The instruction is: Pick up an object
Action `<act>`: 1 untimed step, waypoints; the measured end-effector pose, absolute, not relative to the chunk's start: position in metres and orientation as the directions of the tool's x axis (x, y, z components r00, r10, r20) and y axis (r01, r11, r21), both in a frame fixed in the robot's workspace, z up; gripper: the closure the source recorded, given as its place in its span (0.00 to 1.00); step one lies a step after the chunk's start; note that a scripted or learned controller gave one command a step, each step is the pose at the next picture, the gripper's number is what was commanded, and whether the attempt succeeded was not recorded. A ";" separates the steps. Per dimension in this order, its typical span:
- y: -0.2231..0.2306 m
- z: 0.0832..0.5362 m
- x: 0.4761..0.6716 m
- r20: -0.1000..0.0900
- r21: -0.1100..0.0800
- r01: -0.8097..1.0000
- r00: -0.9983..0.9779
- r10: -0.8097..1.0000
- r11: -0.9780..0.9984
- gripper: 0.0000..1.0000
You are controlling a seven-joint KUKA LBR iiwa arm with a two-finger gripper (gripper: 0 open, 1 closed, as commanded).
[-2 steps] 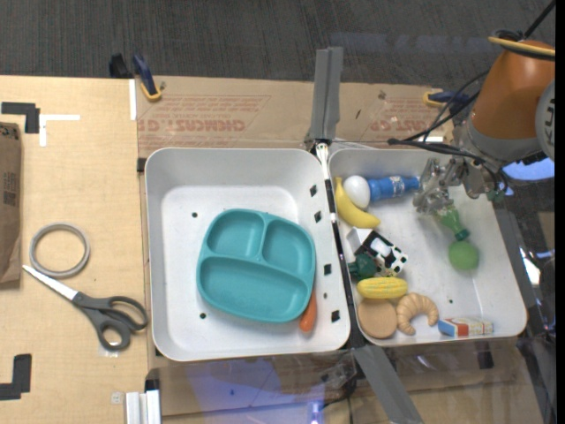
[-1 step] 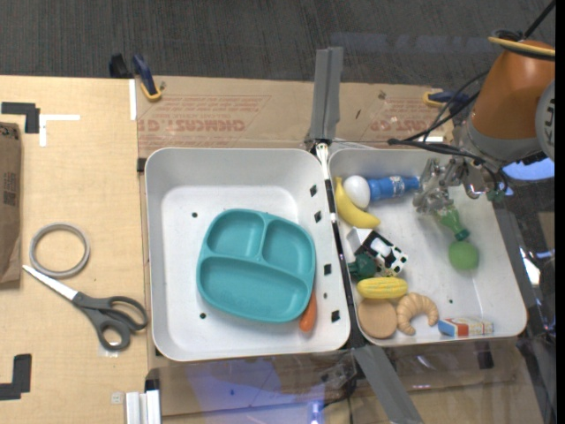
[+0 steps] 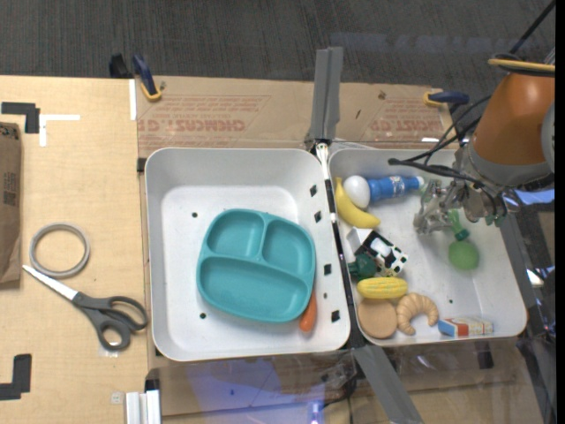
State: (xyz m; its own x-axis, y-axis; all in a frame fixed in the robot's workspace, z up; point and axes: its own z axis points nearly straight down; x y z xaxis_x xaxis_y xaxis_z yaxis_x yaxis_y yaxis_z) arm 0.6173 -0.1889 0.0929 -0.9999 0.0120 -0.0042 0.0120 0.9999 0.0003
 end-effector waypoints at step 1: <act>-0.210 0.093 0.604 -0.004 -0.001 0.000 -1.000 0.000 1.000 0.00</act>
State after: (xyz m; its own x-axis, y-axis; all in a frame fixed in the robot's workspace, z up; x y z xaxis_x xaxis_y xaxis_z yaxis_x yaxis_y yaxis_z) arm 0.6042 -0.2104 0.0935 -1.0000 0.0004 -0.0044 0.0004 1.0000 -0.0009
